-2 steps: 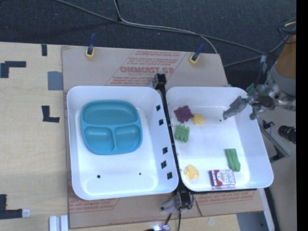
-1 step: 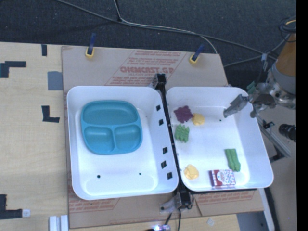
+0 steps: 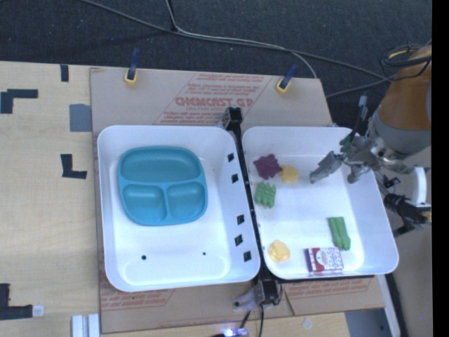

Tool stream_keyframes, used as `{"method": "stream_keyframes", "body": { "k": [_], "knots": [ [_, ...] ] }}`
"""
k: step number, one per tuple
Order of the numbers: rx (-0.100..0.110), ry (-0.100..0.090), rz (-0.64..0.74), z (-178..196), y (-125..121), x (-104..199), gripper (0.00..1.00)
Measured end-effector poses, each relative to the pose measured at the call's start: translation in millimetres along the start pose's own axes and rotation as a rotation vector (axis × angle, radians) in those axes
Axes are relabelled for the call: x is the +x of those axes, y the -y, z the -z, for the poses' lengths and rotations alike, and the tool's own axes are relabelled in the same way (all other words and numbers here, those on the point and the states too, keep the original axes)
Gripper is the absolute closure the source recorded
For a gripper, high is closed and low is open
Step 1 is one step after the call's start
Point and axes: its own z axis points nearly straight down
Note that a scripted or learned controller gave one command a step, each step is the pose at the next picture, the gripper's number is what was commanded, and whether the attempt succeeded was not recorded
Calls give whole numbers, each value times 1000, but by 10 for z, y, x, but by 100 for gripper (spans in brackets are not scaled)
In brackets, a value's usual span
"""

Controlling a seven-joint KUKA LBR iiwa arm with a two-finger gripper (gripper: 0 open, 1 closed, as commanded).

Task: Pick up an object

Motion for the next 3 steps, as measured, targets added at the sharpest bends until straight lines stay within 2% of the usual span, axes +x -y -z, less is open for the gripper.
{"method": "stream_keyframes", "body": {
  "k": [2,3],
  "knots": [
    [-1,0,0,-922,-31,65,0],
    [-3,0,0,-799,-37,67,100]
  ]
}}
